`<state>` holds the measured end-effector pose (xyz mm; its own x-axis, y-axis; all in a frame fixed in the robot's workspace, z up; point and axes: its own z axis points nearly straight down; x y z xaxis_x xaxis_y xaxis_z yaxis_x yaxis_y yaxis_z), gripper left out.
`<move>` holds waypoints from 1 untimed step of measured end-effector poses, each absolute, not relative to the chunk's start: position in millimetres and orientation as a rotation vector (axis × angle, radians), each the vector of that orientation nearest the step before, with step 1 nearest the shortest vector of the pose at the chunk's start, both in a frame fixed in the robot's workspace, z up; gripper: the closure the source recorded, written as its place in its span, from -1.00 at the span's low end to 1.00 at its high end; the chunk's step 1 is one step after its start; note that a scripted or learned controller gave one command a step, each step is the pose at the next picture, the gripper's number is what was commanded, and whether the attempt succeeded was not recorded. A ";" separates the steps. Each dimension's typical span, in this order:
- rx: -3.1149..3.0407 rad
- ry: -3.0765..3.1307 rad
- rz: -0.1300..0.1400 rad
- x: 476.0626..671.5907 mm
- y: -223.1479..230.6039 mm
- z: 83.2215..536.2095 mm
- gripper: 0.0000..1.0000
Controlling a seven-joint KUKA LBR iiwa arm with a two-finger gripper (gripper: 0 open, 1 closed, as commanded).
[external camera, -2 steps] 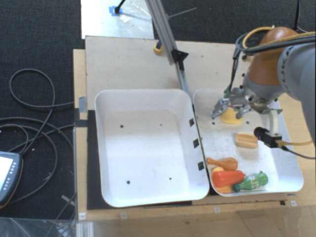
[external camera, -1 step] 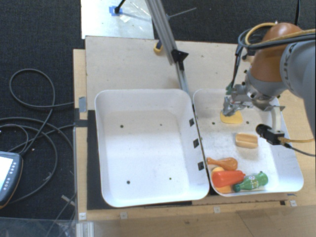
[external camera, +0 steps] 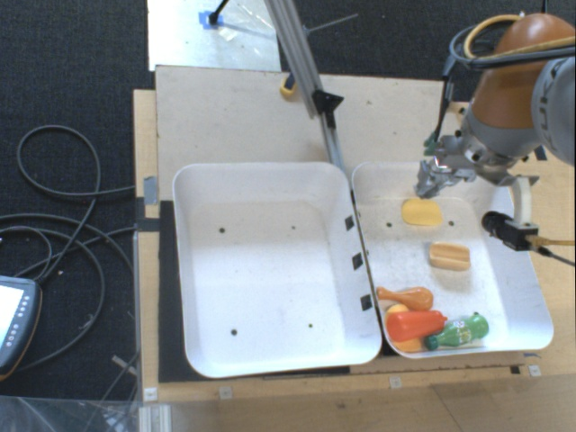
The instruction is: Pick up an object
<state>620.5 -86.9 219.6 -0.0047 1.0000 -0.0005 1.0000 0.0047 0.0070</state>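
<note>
Yellow object (external camera: 421,212) in right bin (external camera: 531,322), just below pincer (external camera: 432,185).

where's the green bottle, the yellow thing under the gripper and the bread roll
green bottle (external camera: 459,331), camera view, middle of its body
yellow thing (external camera: 421,212), camera view, centre of its top
bread roll (external camera: 449,256), camera view, middle of its crust

No readable text, brand, number or sign anywhere. Label on the green bottle (external camera: 459,331), lying at the near edge of the right bin (external camera: 531,282), too small and blurred to make out. Screen of the device (external camera: 13,318) on the floor beyond the surface's left edge lit but illegible.
</note>
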 end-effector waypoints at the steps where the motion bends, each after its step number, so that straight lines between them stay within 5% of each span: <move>1: 2.215 2.225 0.003 621.3 -87.0 228.1 1.00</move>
<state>621.3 -87.0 228.1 -0.0045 1.0000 0.0001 1.0000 0.0045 0.0025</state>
